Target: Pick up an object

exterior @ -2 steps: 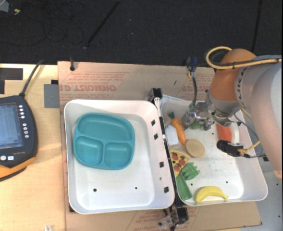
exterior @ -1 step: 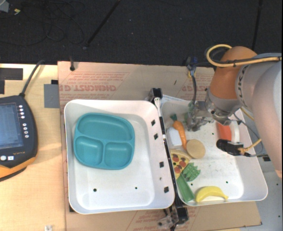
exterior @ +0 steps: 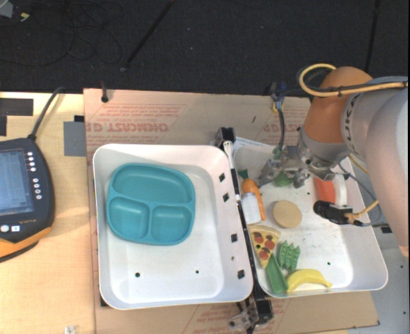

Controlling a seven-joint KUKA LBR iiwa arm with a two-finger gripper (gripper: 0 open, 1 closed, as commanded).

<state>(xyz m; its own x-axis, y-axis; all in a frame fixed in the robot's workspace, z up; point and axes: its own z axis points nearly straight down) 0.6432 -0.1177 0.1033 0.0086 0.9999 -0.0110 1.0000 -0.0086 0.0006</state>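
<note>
Near the right bin's (exterior: pixel 372 270) far end, a small green object (exterior: pixel 281 180) is lying just under the gripper (exterior: pixel 289 170); whether it is grasped, I cannot tell. Cardboard (exterior: pixel 156 120) is lining the bench beneath both bins.
</note>
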